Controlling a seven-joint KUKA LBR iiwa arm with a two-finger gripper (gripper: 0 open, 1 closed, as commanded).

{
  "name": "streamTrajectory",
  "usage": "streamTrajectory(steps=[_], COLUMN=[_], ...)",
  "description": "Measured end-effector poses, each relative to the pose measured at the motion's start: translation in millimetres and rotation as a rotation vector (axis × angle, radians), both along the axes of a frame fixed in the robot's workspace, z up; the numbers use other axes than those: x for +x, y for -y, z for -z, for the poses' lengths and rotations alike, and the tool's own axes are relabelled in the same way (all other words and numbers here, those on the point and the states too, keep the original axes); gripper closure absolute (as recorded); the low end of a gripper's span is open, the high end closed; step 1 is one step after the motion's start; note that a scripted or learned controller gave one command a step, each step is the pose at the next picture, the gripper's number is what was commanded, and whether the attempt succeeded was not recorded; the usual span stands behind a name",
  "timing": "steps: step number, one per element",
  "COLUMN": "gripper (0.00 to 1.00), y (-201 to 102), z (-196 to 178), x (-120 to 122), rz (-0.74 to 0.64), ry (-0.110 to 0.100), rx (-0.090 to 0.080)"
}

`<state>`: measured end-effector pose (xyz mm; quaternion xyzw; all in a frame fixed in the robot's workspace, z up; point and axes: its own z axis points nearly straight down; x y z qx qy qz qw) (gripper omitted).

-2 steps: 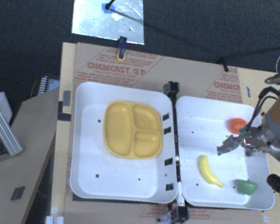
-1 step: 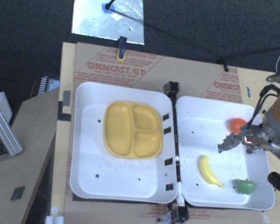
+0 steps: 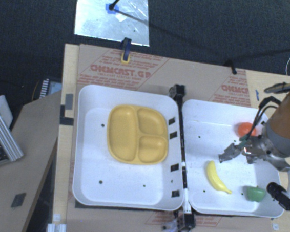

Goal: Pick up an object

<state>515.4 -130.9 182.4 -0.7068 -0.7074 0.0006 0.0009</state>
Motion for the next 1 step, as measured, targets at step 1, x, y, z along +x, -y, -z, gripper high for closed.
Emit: streamTrajectory(steps=[1], gripper=[0.0], y=[7.4], z=[53.3], x=[-7.5], rz=[0.001], ry=[-0.001], rx=[0.0])
